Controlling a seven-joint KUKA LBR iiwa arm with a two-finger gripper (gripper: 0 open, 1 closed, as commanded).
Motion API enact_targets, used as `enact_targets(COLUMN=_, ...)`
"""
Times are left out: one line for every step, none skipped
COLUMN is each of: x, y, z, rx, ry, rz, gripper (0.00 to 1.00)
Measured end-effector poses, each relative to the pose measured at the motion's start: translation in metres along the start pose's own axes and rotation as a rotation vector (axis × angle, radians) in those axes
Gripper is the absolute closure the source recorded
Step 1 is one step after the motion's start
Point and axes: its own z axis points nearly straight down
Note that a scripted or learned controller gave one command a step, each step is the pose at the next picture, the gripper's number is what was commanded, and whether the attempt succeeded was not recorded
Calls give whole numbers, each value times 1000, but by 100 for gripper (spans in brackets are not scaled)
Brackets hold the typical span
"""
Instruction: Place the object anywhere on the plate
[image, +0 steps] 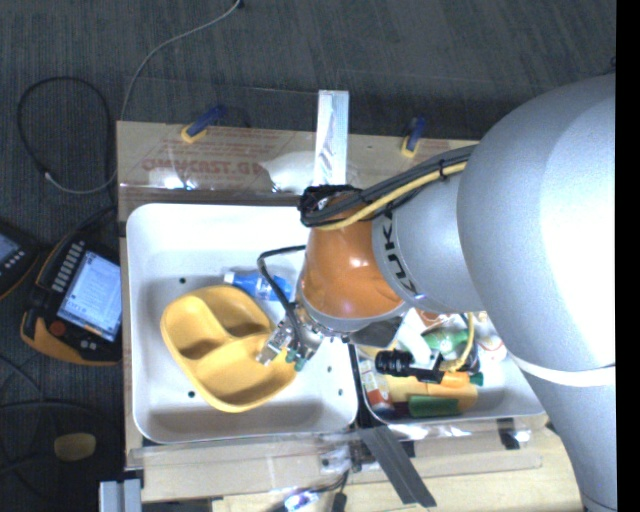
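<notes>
At the near edge of the bench, the front rims of the two white bins meet at a dark bracket. In the right bin (520, 395), close to its front wall, lies a jumble of small things: a green marker-like stick (432, 405), an orange one (455, 380), a black piece (400, 362) and a green-and-white item (447, 342) behind them. What each one is stays hard to read, since the arm covers much of that bin.

The left bin (150, 290) holds a yellow plate (215, 345) with two hollows, tilted a little, lying in the middle of the bin floor. The gripper (283, 348) hangs over the plate's right rim, its tip just above or touching the yellow edge. A small greenish bit shows at the tip, but the wrist above hides the fingers, so I cannot tell whether they are spread or closed, nor whether anything sits between them. Just behind the plate, partly under the wrist, lies a blue-and-white object (250, 282), perhaps a tube or a small bottle, resting on the bin floor beside the plate's far rim and not on the plate.

Above the gripper comes the orange band (340, 270) of the arm, with black and yellow cables (400, 185) running along it, then the large grey arm body (545, 220) filling the right side.

Farther back, a cardboard sheet (200, 160) lies behind the bins, held by blue and yellow clamps (203, 122). On the dark carpet to the left sits a control pendant (80, 295) with a lit screen.
</notes>
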Motion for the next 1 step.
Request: enact_targets(x=1, y=-1, z=1, rx=5, ry=4, rz=0, gripper=0)
